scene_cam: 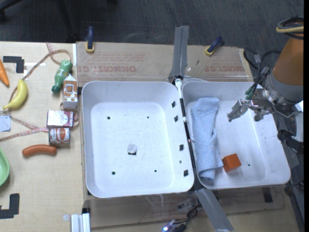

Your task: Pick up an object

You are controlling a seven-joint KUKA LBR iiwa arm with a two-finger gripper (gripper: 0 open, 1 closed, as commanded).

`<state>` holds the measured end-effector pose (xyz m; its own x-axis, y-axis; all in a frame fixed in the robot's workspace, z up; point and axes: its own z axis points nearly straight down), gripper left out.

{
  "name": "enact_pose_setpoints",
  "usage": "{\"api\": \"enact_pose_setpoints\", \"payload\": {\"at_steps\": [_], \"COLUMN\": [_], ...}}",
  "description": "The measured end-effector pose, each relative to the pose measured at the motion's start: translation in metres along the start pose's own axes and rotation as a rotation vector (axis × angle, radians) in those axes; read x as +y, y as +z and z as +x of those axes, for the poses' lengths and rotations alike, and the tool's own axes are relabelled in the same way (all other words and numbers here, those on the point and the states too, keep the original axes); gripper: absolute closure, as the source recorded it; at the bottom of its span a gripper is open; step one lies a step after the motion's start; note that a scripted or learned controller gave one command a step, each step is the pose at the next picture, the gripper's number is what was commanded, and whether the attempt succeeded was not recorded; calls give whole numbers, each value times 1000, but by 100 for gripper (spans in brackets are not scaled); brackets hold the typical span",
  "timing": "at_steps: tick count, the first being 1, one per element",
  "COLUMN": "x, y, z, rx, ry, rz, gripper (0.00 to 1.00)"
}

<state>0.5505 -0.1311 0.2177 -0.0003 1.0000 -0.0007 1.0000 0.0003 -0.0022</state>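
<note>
I cannot tell my gripper's state; the orange block lies below it, touching the folded blue towel, so I risk snagging cloth instead.

A robot lab: clamped bench, white bins, toy food.
</note>
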Motion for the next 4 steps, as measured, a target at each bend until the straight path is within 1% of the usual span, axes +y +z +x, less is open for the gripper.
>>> {"api": "enact_pose_setpoints", "payload": {"at_steps": [1,2,3,4], "x": [-57,-70,-72,-72], "y": [69,122,126,118], "z": [8,-13,31,30], "rx": [1,0,0,1], "ry": [-88,-76,-103,-98], "rz": [2,-10,-2,-2], "gripper": [0,0,0,100]}}
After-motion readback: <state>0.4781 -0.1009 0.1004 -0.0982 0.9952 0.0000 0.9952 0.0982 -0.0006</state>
